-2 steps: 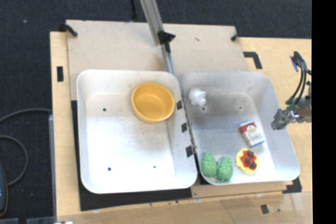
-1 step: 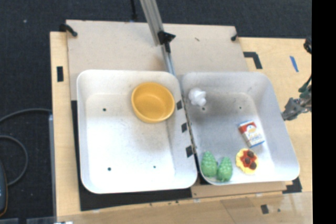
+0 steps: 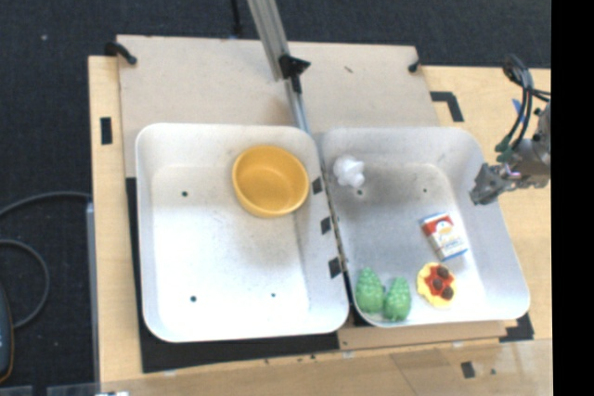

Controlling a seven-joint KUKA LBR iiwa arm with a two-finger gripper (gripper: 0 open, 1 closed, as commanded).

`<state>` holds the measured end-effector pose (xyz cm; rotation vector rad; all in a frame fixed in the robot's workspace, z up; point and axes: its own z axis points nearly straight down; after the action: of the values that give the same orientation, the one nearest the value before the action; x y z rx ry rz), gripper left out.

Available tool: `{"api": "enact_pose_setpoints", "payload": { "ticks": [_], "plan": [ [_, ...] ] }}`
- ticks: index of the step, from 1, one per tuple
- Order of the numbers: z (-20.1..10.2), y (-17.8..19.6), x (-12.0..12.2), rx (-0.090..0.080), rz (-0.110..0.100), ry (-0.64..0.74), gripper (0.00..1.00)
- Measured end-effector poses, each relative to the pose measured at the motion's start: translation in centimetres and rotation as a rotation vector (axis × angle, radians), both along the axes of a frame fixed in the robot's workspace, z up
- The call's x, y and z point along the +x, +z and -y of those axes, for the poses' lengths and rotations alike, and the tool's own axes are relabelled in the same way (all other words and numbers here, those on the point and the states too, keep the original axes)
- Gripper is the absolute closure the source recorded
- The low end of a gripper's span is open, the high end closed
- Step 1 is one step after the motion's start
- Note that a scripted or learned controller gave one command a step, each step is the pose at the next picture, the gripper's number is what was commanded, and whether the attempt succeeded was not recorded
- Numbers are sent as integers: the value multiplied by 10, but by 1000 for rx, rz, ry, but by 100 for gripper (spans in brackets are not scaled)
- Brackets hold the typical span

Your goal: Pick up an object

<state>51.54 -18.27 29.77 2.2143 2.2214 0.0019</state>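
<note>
A yellow bowl (image 3: pixel 270 180) sits in the left bin (image 3: pixel 176 292) near its upper right corner. The right bin (image 3: pixel 390 162) holds a small white object (image 3: pixel 349 171) at its upper left, a red, white and blue box (image 3: pixel 445 235) on the right, a yellow and red toy (image 3: pixel 436 284) below it, and two green pieces (image 3: pixel 383 295) at the front edge. My gripper (image 3: pixel 486 185) hangs at the right bin's right rim, up and to the right of the box, with nothing seen in it.
A grey metal pole (image 3: pixel 263 3) slants down from the top to the gap between the bins. The bins rest on a tan bench (image 3: pixel 362 70). Dark cables (image 3: pixel 522 107) run along the arm at the right edge.
</note>
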Motion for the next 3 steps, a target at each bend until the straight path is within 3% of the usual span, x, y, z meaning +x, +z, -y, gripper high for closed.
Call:
{"api": "enact_pose_setpoints", "payload": {
  "ticks": [2, 3],
  "plan": [
    [-82, -6, 26, 2, -4, 2, 100],
    [-128, -28, 45, 2, -6, 3, 100]
  ]
}}
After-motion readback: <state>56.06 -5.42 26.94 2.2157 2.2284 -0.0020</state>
